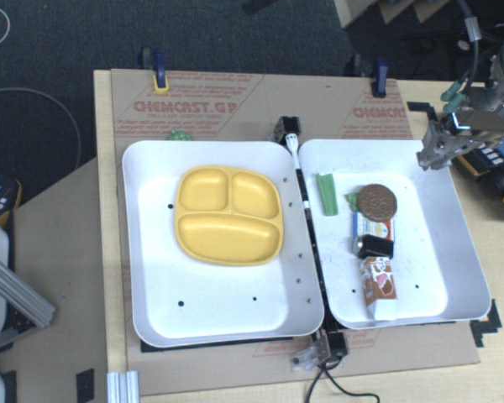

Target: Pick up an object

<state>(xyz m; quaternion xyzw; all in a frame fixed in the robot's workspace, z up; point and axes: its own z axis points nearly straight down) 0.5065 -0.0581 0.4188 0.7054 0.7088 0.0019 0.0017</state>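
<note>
Brown disc point(376, 201), right bin point(454, 250), claw point(435, 158) apart

From my screen the arm point(496, 74) runs off the right edge, so I see little above the wrist. The gripper point(434, 156) is too blurred for detail. The black object point(375, 246) covers part of the blue-and-white packet point(372, 225).

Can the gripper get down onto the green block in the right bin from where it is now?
Probably yes. The gripper hovers at the right bin's far right corner, and the green block lies apart from the other items near the bin's left wall. Nothing stands over it, though that wall is close.
</note>
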